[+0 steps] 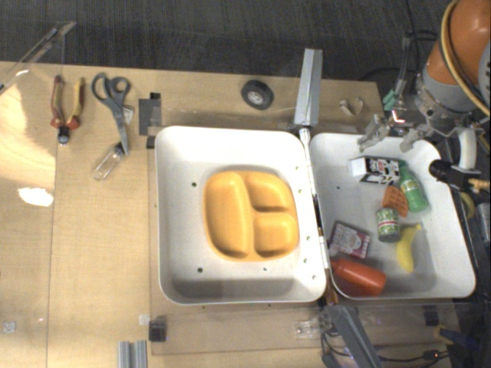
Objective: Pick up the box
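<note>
The box [350, 241] lies flat near the left wall of the right bin [453, 282], just above the red pepper [358, 276] (its long side slants a little). Our pincer [397, 131] hangs over the bin's far edge, so the box sits toward the near side and a bit left of it. A milk carton [377, 168] lies between them. We cannot tell how the pincer stands.
</note>
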You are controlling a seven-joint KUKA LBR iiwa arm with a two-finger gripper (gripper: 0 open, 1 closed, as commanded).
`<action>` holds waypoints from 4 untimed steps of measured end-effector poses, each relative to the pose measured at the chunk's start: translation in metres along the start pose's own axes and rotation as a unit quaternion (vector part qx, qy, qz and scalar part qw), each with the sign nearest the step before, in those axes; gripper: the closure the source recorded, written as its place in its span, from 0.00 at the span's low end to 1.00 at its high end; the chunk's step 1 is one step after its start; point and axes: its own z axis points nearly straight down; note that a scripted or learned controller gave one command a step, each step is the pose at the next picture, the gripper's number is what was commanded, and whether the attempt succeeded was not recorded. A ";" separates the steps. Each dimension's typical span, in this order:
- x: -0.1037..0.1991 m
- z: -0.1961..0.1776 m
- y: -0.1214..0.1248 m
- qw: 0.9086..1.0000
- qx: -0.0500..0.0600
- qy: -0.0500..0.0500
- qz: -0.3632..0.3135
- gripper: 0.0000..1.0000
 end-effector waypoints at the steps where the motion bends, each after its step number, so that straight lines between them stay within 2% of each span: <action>1: 0.029 0.149 -0.018 0.999 -0.002 0.000 -0.042 0.00; 2: 0.029 0.156 -0.071 0.996 -0.006 -0.002 -0.093 0.00; 3: 0.010 0.155 -0.133 0.995 -0.007 -0.002 -0.099 0.00; 4: 0.010 0.145 -0.130 0.995 -0.010 -0.003 -0.101 1.00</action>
